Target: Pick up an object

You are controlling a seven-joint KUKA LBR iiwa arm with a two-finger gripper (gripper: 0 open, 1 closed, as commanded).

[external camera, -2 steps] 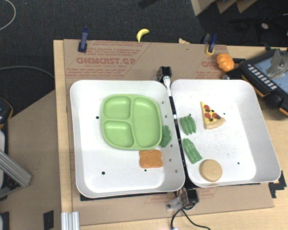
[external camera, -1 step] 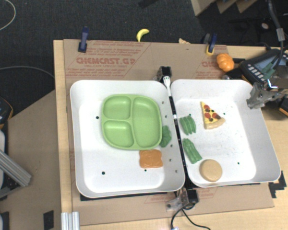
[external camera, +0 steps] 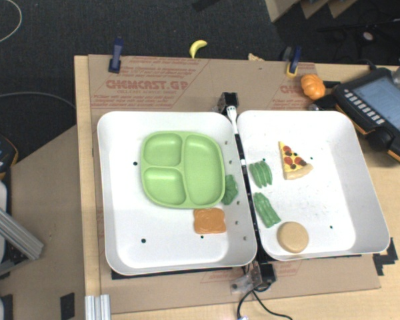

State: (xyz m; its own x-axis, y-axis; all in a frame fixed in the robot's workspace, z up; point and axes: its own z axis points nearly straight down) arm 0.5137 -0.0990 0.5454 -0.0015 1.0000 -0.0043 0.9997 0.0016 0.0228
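Note:
In the left bin (external camera: 120,245) lies a green divided plate (external camera: 183,169). A brown toast piece (external camera: 209,221) rests just below it, and a dark green leafy piece (external camera: 230,189) is tucked against the plate's right edge. The right bin (external camera: 350,179) holds a pizza slice (external camera: 293,161), two green bean pods (external camera: 260,173) (external camera: 267,210) near its left wall, and a round tan cookie (external camera: 293,237) at its front.
The bins sit on a cardboard sheet (external camera: 153,82) held by blue clamps (external camera: 115,56). A yellow banana toy (external camera: 197,47) and an orange toy (external camera: 313,86) lie beyond the bins. A black handheld pendant (external camera: 373,105) lies at the right.

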